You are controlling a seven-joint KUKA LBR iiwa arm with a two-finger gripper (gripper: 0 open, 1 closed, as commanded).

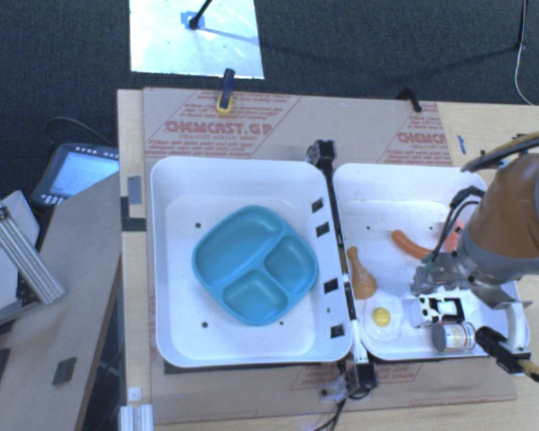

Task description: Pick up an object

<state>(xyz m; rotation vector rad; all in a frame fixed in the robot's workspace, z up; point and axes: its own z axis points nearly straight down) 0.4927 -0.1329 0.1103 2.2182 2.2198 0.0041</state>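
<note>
Tool (431,283): low inside the shallow white plastic bin (377,187), apparently to reach a loose item; grip state cannot be told.
Candidates: orange sausage-shaped toy (409,243) just beyond the tool; small grey cylindrical can (454,337) just nearer.

Red print on the brown sheet (251,115) beneath the two bins. "CHEMCAST GP" reads clearly at 12 o'clock of the left bin (162,241). The same red lettering recurs at 12 o'clock of the right bin (386,176), legible only as "CHEMC". Fainter red print at 6 o'clock of the bins is unreadable.
</note>
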